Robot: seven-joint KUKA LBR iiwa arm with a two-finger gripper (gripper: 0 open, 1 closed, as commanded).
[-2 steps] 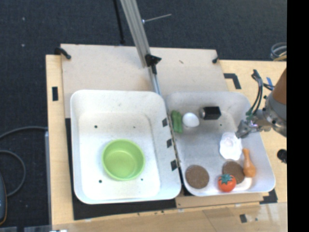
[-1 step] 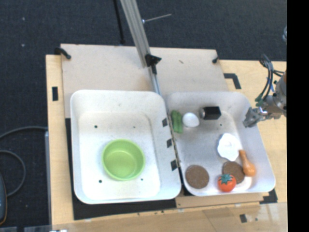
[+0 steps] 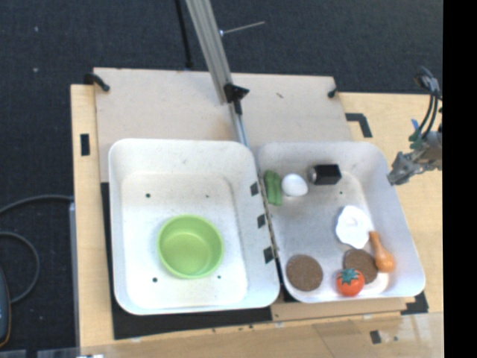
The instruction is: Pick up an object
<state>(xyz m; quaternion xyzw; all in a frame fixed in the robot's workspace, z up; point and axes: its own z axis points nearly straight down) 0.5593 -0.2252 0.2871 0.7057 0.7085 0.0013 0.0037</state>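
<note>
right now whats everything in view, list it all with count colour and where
bins: 2, white, side by side on the bench
bowl: 1, green, left bin
green item: 1, right bin, far left edge
egg: 1, white, beside the green item
black block: 1, right bin, far side
white piece: 1, right bin, right of middle
brown discs: 2, right bin, near side
tomato: 1, red, near edge
orange item: 1, right bin, near right
gripper: 1, grey, at right bin's far right rim
</note>
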